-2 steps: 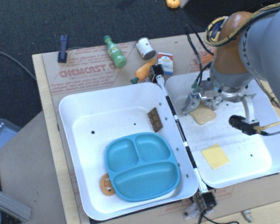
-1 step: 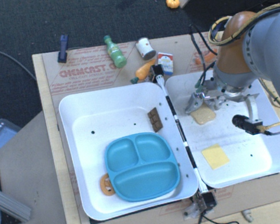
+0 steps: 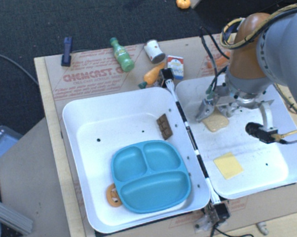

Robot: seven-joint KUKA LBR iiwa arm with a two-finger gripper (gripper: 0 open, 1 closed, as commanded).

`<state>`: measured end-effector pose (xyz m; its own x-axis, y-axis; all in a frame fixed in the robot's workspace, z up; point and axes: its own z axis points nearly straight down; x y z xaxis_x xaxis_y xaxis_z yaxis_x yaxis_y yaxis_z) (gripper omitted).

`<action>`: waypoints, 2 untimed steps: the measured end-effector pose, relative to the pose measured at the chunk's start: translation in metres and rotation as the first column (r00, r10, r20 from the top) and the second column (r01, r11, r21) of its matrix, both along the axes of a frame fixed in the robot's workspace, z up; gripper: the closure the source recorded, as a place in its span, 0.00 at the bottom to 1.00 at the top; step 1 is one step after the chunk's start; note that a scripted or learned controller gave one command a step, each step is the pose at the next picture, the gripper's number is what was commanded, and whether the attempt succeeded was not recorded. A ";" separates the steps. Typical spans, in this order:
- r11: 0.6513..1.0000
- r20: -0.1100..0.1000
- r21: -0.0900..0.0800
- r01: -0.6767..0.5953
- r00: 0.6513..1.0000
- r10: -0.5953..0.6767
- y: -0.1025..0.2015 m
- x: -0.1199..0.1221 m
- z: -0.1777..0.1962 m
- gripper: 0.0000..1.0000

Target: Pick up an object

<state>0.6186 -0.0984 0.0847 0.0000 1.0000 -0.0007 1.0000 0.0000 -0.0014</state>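
The gripper (image 3: 209,109) hangs low over the right bin (image 3: 291,170), just above and to the left of a tan, bread-like piece (image 3: 217,123) that lies on the bin floor; whether it touches that piece, and whether it is released or clenched, cannot be told from here, since the wrist hides much of it. The tan piece sits in the upper-left part of the right bin, close to the ridge shared with the left bin (image 3: 87,153). The right bin holds two things: that tan piece and one flat yellow square (image 3: 228,165) lower down, well apart from it. The left bin holds three: one blue divided plate (image 3: 150,175) in its lower middle, one brown chocolate-like bar (image 3: 164,126) just above the plate's right corner near the ridge, and one small orange-brown round thing (image 3: 112,195) touching the plate's left edge, partly tucked under it. Beyond the left bin, on the cardboard, lie one green bottle (image 3: 121,54), one white can (image 3: 154,51), one orange carrot-like piece (image 3: 153,76), one small carton (image 3: 176,66) and one dark blue clip-like item (image 3: 66,51).
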 end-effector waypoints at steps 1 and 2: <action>1.000 0.003 0.000 -0.001 1.000 0.001 0.003 0.016 0.000 0.00; 1.000 0.002 0.000 -0.001 1.000 0.001 0.004 0.015 0.000 0.00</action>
<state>0.6335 -0.0943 0.0848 -0.0006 1.0000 -0.0009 1.0000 0.0006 0.0003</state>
